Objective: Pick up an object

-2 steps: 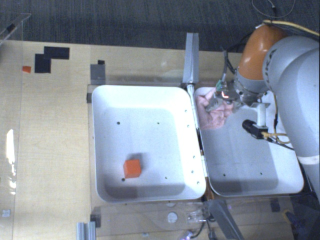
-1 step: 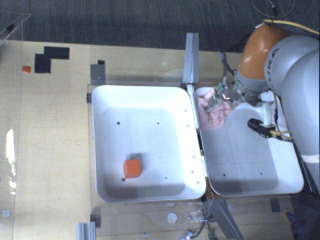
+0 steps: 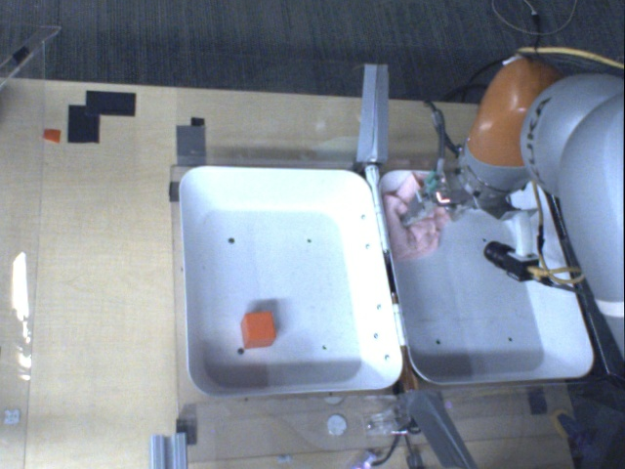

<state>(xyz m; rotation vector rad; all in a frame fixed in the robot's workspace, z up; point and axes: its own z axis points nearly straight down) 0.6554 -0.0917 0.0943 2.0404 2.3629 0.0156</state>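
Arm: the grey arm [image 3: 576, 135] comes in from the right of the frame, its orange band at upper right, over the right bin [image 3: 508, 350].
Jaws: the gripper [image 3: 435, 201] sits low at the right bin's upper left corner, right over the pink cloth [image 3: 412, 231]; I can't make out from here whether the jaws are wide, narrow or gripping.
Pink cloth: crumpled against the bin's left wall, just right of the divider; looks soft, light, floppy, best pinched on a raised fold.
Cloth axis: roughly top to bottom of the frame, no clear front.
Orange block [image 3: 259, 329]: lower left of the left bin [image 3: 293, 193], stiff, small, squarish, no long axis.
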